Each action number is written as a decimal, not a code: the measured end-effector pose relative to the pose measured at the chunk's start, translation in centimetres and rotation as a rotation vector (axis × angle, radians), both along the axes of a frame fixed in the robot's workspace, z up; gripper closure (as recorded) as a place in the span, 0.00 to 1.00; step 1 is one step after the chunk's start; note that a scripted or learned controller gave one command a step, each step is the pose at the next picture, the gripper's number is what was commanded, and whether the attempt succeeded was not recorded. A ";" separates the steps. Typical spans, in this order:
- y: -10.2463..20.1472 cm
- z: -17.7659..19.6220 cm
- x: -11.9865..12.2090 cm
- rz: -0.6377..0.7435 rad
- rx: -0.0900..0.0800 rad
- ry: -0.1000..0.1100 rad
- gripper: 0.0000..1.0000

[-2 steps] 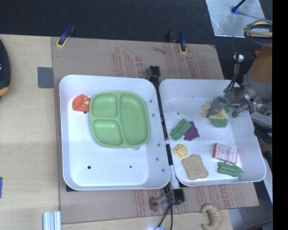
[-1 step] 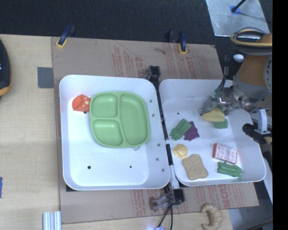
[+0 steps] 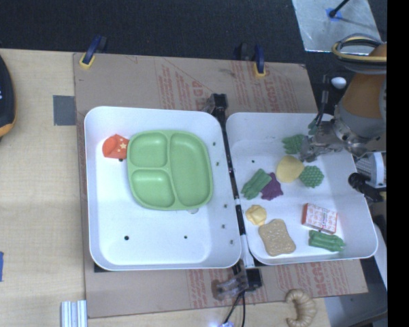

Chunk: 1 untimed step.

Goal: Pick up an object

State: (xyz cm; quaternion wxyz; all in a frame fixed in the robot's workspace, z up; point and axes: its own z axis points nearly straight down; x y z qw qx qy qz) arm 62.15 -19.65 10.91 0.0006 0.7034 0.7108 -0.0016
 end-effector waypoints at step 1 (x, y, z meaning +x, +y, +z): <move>0.0 0.0 0.0 0.001 0.000 0.001 0.00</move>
